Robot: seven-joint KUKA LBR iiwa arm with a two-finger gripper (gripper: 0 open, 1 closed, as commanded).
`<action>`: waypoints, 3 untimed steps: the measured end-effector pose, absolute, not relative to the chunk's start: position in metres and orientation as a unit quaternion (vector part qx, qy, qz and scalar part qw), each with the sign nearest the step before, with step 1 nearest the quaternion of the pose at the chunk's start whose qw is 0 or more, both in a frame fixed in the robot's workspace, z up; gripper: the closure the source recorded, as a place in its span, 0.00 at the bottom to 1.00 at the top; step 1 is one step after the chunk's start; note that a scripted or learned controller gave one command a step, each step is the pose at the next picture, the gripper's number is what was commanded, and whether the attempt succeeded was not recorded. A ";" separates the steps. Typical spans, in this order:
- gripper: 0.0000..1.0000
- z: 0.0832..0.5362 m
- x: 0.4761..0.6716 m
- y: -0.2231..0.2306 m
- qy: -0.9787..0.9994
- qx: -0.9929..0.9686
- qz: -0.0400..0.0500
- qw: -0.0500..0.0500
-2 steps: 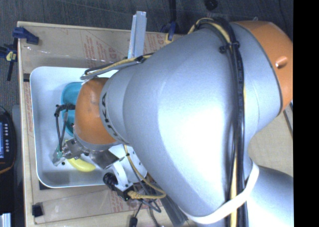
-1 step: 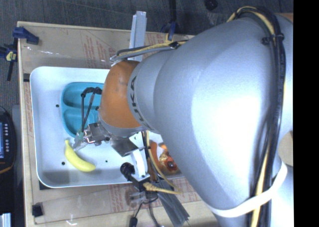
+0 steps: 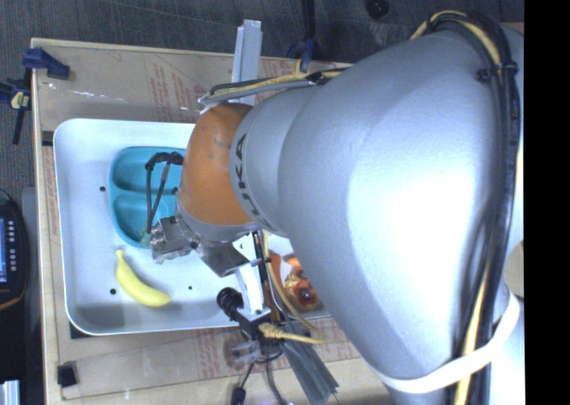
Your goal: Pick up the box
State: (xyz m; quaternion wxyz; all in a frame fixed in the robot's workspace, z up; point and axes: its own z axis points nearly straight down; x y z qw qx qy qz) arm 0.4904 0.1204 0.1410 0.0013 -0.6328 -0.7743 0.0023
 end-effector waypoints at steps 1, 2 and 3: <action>1.00 0.272 0.488 0.078 -0.787 -0.617 0.000 0.000; 1.00 0.235 0.475 0.158 -0.748 -0.664 0.003 0.002; 1.00 0.197 0.475 0.206 -0.789 -0.615 0.003 0.002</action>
